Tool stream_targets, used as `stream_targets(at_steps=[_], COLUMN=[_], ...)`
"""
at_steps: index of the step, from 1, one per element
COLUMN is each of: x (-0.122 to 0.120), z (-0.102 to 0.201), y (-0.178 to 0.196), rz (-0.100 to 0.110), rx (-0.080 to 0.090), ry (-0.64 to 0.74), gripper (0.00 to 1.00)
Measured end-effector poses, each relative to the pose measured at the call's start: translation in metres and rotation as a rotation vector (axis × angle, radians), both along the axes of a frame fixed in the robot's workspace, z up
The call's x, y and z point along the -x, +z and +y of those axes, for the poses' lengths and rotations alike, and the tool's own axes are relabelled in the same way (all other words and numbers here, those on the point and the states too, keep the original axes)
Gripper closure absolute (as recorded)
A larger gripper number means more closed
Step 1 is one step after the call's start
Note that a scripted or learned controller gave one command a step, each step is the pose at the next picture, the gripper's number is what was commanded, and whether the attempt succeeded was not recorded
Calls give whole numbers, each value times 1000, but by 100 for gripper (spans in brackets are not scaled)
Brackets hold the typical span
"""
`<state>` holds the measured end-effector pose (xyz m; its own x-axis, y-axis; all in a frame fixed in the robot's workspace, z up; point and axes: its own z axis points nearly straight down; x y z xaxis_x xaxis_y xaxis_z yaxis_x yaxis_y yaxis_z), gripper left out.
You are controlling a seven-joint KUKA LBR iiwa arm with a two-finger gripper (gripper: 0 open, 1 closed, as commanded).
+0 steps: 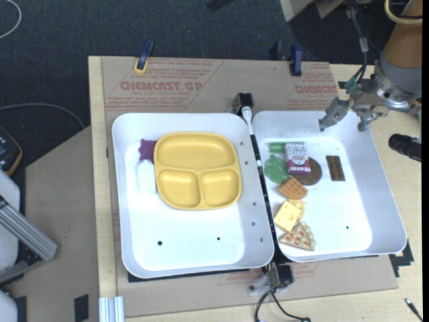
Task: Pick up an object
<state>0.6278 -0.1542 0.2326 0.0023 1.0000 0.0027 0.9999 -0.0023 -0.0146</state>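
Observation:
My gripper (348, 119) hangs open over the far edge of the right bin (375, 200), with nothing between its fingers. The toy food lies below and left of it in that bin: a green leaf piece (275, 169), a small pink-and-white packet (295, 151), a round brown cookie (307, 172), a brown chocolate bar (335, 168), a waffle piece (292, 189), a yellow cheese wedge (289, 215) and a pizza slice (299, 236). The chocolate bar lies nearest the gripper, apart from the others.
The left bin (134, 240) holds a yellow divided plate (198, 169), with a purple thing (147, 149) and a white thing (145, 176) at its left side. A black clamp (244, 103) sits between the bins at the far edge.

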Motion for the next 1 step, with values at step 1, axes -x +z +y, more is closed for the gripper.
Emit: stream_targets(at_steps=[1], x=[-3], z=[0], y=[8], rz=[-14], rx=[3], ry=[2], gripper=[0])
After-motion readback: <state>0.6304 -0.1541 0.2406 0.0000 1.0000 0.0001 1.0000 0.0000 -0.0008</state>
